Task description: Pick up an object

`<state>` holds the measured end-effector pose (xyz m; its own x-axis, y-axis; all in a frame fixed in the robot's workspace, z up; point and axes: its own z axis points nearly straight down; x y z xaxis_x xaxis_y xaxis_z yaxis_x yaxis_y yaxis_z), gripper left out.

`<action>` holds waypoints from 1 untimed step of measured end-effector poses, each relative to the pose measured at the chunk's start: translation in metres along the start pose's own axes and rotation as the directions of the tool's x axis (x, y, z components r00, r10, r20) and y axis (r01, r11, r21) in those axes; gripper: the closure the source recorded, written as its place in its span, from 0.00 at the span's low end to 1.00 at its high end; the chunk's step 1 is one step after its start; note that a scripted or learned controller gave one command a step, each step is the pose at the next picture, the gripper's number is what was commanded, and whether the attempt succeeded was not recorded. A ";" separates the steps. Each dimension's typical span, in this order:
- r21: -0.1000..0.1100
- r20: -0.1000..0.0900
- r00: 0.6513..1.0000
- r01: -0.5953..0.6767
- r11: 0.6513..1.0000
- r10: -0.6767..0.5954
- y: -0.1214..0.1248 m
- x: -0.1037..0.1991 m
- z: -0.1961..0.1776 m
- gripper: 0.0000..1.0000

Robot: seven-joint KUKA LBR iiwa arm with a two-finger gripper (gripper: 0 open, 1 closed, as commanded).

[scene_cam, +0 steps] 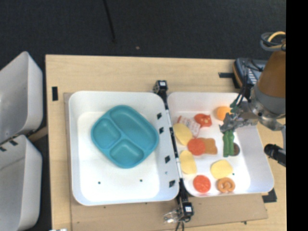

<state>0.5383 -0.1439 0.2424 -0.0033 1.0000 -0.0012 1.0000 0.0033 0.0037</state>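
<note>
Fingers [227, 127] of the gripper [230, 124] point down and to the left over the right bin [257, 174], dark and blurred together, so I cannot tell whether they stand wide or narrow, nor whether anything sits between them. Their tips lie at the top end of a green vegetable [228, 143], which lies upright in the view just below them; whether they touch it is unclear.

Taking the green vegetable as the landmark: a small orange ball [222, 112] lies above it, just left of the gripper. A brown patch [235, 149] peeks out at its right side. A toast-coloured piece [210, 146] lies just to its left, touching a red round piece [196, 146] further left. A red pepper-like piece [203, 120] lies up and to the left, with a small pale packet [191, 125] beside that and a yellow oval piece [182, 134] further left, near the bin's left wall. Below the landmark lie a yellow piece [221, 168] and a swirled orange roll [225, 185]; a red tomato [201, 183] and another yellow piece [188, 162] lie down and to the left.

Well to the left, the left bin [82, 186] holds a blue divided plate [124, 135]. The grey arm [272, 88] with its orange band reaches in from the right.
</note>
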 end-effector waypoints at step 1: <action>0.000 0.000 1.000 0.001 1.000 -0.001 0.036 0.039 -0.009 1.00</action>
<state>0.5746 -0.1053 0.2517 -0.0042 1.0000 -0.0007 1.0000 0.0042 0.0034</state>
